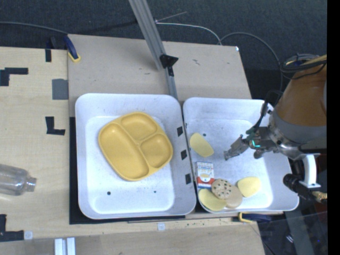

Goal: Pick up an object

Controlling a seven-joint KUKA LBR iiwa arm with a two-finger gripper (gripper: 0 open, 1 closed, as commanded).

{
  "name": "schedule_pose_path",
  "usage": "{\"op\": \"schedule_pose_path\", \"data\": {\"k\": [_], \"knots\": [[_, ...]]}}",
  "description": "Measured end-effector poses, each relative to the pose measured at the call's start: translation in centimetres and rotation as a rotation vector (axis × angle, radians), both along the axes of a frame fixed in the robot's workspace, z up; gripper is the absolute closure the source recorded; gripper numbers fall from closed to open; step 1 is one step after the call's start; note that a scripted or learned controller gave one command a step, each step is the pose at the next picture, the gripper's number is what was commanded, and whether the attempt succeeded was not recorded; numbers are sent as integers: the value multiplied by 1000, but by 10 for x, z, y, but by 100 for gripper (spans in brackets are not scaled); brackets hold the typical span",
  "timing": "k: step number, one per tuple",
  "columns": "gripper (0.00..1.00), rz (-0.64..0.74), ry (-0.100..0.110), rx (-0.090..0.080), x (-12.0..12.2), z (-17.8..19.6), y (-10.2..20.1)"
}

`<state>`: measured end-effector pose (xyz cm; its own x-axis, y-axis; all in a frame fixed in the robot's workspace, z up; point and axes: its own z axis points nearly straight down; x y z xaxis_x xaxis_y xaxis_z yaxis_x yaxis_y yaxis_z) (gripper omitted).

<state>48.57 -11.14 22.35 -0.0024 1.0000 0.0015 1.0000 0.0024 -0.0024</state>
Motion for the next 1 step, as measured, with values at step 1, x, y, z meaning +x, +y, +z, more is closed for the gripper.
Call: {"op": "schedule_pose_path", "data": {"k": [1], "knots": [[0, 2, -10, -2, 1, 108, 20]]}}
